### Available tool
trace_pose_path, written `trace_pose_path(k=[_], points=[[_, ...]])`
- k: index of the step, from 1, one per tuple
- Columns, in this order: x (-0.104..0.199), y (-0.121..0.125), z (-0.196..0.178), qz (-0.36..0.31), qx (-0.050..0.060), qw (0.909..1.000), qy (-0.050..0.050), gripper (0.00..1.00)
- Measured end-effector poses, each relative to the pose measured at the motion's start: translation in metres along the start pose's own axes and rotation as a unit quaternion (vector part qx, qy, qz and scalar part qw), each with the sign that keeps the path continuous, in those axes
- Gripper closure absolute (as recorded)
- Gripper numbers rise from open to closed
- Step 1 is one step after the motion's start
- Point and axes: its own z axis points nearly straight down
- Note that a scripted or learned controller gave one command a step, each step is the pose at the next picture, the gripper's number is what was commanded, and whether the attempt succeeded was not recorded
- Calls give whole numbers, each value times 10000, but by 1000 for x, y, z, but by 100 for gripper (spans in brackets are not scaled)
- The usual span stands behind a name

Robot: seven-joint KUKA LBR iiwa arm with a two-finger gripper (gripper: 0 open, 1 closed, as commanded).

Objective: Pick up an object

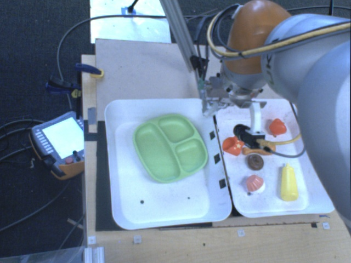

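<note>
A green divided plate (170,147) lies in the left bin (125,201). The gripper (208,108) hangs where the two bins meet, and whether it is open or closed cannot be told. The right bin (315,201) holds an orange piece (232,145), a brown disc (255,161) and a yellow bottle (289,182).

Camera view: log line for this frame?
gripper over right bin far side | in it: yellow bottle, brown disc, left orange piece, right orange piece, pink piece | left bin: green plate | pick not yet done
</note>
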Motion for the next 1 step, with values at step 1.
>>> trace_pose_path(k=[1], points=[[52, 7, -11, -1, -5, 10000, 4, 100]])
